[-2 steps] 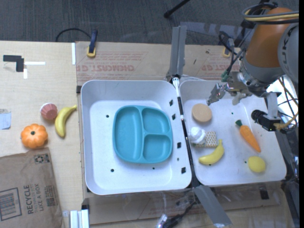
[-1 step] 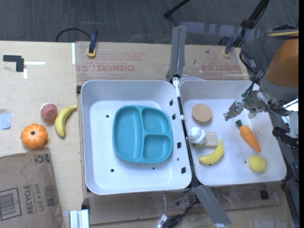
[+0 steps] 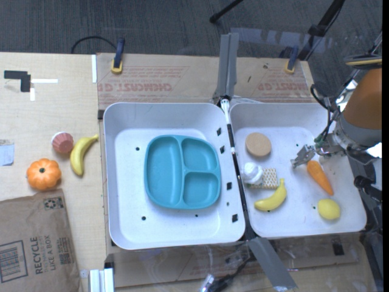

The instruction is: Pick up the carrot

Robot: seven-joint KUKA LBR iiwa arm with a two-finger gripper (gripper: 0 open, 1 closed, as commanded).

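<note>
The carrot (image 3: 320, 177) is being approached by the gripper (image 3: 302, 157), whose fingers are seen slightly parted and empty, the carrot lying just beside and below-right of the fingertips in the right bin (image 3: 349, 227), its long axis slanting away down-right.

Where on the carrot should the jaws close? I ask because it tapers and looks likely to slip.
Probably mid-body on the carrot, coming straight down, closing across its width. It lies flat and diagonal in the right bin, thick end toward the gripper, with room on both long sides; the lemon sits just past its tip.
</note>
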